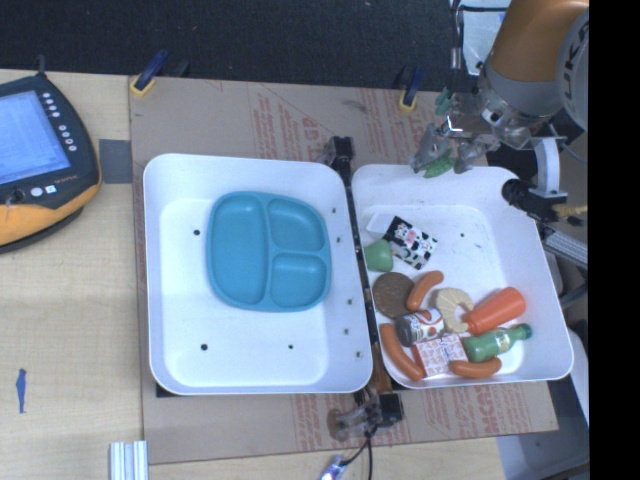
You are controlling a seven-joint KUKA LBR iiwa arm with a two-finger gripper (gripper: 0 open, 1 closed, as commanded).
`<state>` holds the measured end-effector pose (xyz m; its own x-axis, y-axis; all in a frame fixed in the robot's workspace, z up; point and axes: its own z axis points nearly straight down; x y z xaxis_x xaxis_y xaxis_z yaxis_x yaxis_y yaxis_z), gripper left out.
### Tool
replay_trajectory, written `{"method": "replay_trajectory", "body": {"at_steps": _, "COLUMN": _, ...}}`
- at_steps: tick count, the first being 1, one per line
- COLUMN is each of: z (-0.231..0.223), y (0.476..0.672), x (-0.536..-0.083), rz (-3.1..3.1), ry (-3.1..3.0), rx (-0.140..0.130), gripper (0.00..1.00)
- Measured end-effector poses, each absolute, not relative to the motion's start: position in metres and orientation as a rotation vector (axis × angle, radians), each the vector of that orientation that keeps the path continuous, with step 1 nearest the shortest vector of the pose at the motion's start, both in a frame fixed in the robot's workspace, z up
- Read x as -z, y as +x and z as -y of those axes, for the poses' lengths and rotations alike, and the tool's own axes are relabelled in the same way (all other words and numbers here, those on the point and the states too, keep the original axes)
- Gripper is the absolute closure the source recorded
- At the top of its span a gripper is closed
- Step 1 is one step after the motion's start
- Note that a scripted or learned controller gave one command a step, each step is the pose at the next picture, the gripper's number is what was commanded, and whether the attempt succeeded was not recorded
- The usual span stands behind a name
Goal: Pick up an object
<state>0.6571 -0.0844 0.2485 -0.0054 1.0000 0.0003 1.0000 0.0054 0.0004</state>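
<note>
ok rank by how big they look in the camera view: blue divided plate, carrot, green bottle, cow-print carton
1. blue divided plate, by far the largest
2. carrot
3. green bottle, close to the carrot, so that order is unsure
4. cow-print carton, smallest, though not by much

A robotics lab. A cardboard-covered bench (250,108) holds clamped white bins (170,268). A teach pendant (40,158) lies beside the robot arm (530,38).

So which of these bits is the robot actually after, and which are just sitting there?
Part of the job:
- gripper, with a small green object between its fingers
- right bin of toy food: carrot, sausage, green bottle

Just lying about:
- blue divided plate in left bin
- handheld screen
- clamps
</note>
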Motion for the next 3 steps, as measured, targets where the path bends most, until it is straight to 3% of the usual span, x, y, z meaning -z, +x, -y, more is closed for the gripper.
{"method": "replay_trajectory", "body": {"at_steps": 1, "z": 0.037, "y": 0.656, "x": -0.243, "rz": -2.230, "ry": 2.219, "rx": 0.006, "gripper": 1.00}}
{"method": "replay_trajectory", "body": {"at_steps": 2, "z": 0.073, "y": 0.656, "x": -0.191, "rz": -2.227, "ry": 2.219, "rx": 0.009, "gripper": 1.00}}
{"method": "replay_trajectory", "body": {"at_steps": 3, "z": 0.073, "y": 0.656, "x": -0.253, "rz": -2.227, "ry": 2.218, "rx": 0.003, "gripper": 1.00}}
